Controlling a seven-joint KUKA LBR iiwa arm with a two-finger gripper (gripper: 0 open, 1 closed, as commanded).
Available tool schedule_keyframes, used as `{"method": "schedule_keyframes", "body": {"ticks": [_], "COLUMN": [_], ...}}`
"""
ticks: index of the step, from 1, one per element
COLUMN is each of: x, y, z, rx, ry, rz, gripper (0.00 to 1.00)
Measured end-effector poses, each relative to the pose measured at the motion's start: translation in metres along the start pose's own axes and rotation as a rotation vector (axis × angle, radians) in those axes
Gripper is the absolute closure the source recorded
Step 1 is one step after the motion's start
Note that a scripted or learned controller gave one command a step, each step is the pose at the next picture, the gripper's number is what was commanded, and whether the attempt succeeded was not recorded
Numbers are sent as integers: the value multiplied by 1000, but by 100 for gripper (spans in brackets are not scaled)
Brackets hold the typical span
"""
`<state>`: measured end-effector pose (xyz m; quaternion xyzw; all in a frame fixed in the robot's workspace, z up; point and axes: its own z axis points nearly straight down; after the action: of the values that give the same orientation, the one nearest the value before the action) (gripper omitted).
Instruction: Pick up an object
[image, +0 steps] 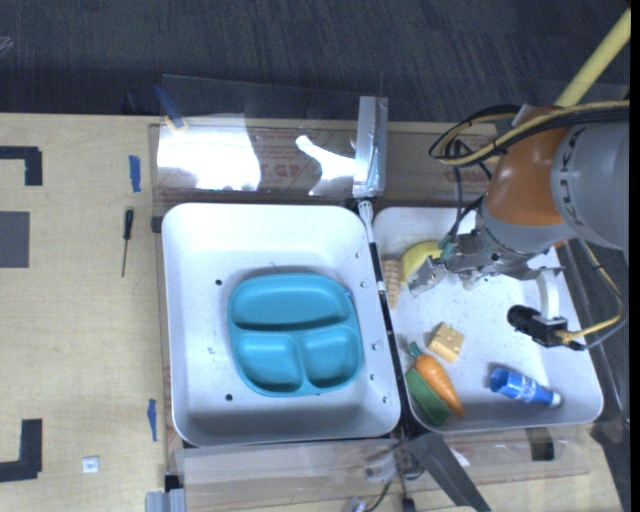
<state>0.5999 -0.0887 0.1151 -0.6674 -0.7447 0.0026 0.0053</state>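
Observation:
The right bin (585, 400) holds several objects. A yellow banana-like piece (420, 254) lies at its back left, with a pale ribbed piece (391, 284) beside it along the divider. My gripper (428, 272) reaches in from the right and is low over the front edge of the yellow piece; I cannot tell if it touches it. A cheese wedge (446, 342) sits mid-bin. An orange carrot (438, 384) lies on a green item (426, 402) at the front left. A blue tube (522, 387) lies at the front right.
The left bin (190, 250) holds a blue divided plate (294, 332). A black fitting with a yellow cable (538, 324) hangs over the right bin's right side. The arm's grey body and orange band (530, 180) cover the right bin's back right corner.

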Motion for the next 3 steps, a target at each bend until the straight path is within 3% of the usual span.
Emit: {"method": "schedule_keyframes", "body": {"ticks": [1,2,3], "x": [-3,-1,-10], "y": [-96,-68,0], "z": [28,28,27], "rx": [-15,-18,-18], "ry": [-4,-11,-9], "rz": [47,-263,-280], "gripper": [0,0,0]}}
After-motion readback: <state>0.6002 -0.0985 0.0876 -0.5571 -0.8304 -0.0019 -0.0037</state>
